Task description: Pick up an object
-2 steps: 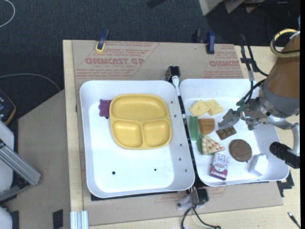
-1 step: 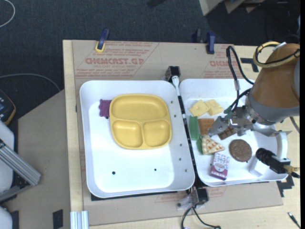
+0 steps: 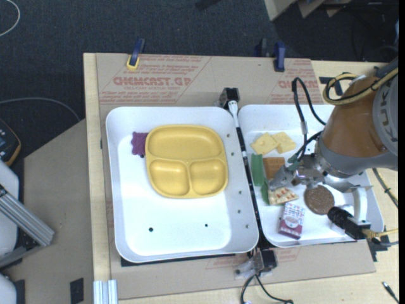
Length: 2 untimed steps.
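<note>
The gripper (image 3: 286, 181) is hanging low over the middle of the right bin (image 3: 316, 235), beside the orange cracker (image 3: 273, 167) and the green bar (image 3: 257, 175). Nothing is showing in it, so the pick is looking unfinished. Whether it is open or closed, I cannot tell.

The yellow divided tray (image 3: 186, 160) sits in the upper half of the left bin (image 3: 126, 227), tilted a bit. A purple thing (image 3: 138, 143) pokes out from under its left edge, near the bin's left wall. Two clamps, yellow (image 3: 134, 58) and blue (image 3: 278, 56), grip the bench's far edge.
</note>
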Available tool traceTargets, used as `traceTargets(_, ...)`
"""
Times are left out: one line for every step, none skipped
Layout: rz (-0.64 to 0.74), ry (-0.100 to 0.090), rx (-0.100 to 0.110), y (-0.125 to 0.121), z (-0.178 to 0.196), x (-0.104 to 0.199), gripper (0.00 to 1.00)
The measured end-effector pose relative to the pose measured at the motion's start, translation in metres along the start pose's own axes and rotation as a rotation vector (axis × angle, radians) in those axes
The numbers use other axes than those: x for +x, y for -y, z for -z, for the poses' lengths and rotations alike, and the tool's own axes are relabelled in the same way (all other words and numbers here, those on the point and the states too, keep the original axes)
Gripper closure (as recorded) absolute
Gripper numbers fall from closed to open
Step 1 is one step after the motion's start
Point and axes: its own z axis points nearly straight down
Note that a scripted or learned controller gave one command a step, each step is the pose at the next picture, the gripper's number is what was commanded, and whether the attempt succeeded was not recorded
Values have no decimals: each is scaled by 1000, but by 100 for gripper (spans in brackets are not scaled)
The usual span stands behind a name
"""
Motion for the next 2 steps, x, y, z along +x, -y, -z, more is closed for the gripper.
traceTargets(-1,0,-6,0,-46,1,0)
traceTargets(0,3,-12,-2,-33,0,100)
